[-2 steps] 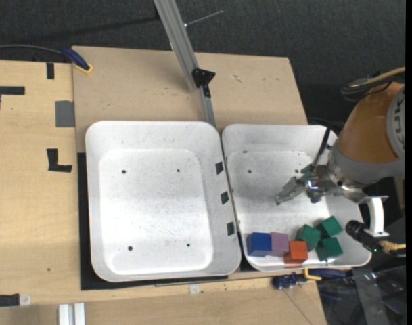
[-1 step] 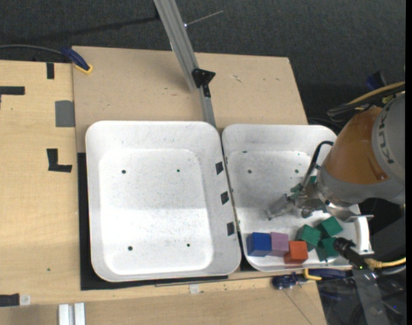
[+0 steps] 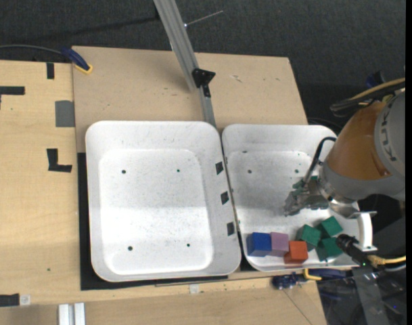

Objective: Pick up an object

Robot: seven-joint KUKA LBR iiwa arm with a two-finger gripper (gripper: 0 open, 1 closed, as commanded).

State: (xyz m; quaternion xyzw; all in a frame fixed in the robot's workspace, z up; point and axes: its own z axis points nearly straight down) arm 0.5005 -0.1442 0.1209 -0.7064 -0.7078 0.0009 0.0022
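In the right bin (image 3: 273,147), small blocks lie along the front wall: a blue cube (image 3: 260,243), a lilac cube (image 3: 279,242), an orange-red cube (image 3: 297,251) and several green blocks (image 3: 322,237). My gripper (image 3: 295,202) hangs low over the bin's middle right, just behind and left of the green blocks. I see nothing between its fingers. The grey arm with its orange band (image 3: 360,147) reaches in from the right and hides the bin's right wall.
The left bin (image 3: 151,202) stands beside the right one on the wooden bench. A slanted metal pole (image 3: 182,36) runs from the top down to the gap between the bins. Cables lie at the front right.
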